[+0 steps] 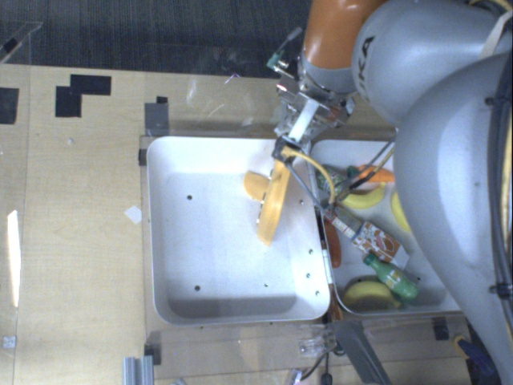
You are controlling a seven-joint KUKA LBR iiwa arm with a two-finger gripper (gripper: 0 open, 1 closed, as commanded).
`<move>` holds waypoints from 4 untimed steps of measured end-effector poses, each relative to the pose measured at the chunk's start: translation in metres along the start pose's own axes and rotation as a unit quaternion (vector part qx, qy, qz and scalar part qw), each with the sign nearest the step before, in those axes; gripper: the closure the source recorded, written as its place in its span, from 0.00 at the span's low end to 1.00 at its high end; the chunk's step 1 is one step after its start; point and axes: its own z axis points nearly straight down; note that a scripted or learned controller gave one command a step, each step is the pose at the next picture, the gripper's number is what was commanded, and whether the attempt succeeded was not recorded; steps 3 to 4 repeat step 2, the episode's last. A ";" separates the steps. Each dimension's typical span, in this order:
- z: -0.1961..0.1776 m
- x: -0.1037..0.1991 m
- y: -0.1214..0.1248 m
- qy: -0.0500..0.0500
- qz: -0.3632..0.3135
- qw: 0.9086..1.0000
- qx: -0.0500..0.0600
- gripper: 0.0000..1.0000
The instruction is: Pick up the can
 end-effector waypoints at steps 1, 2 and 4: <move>0.022 -0.082 0.052 -0.008 0.078 0.997 -0.004 1.00; 0.054 -0.067 0.026 -0.008 0.118 0.993 -0.004 1.00; 0.054 -0.067 0.026 -0.008 0.118 0.993 -0.004 1.00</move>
